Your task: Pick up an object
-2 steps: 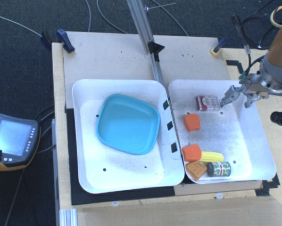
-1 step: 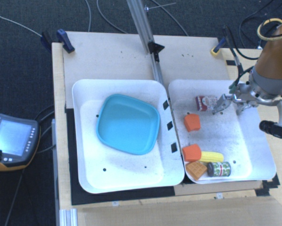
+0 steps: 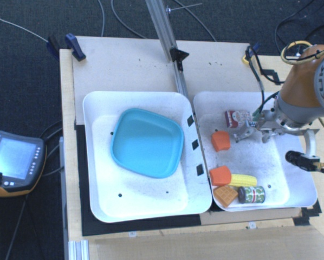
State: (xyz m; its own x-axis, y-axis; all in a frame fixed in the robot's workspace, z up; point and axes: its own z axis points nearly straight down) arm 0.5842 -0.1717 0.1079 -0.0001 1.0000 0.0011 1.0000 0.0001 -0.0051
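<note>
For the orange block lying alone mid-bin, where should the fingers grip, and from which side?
Probably straight from above, closing across the orange block on two opposite flat sides. It lies apart from the other items in the right bin, so both fingers have room to descend.

Left bin (image 3: 97, 199): plate (image 3: 147, 142) in the middle. Right bin (image 3: 292, 196): carton (image 3: 236, 118) at back, block (image 3: 221, 141) in front of it; front edge holds second block (image 3: 220, 175), corn (image 3: 243, 180), waffle (image 3: 225, 195), can (image 3: 252, 194). Gripper (image 3: 252, 130) just right of carton.

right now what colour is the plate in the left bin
Light blue, a plain square plate with rounded corners, seen clearly in the camera view.
</note>
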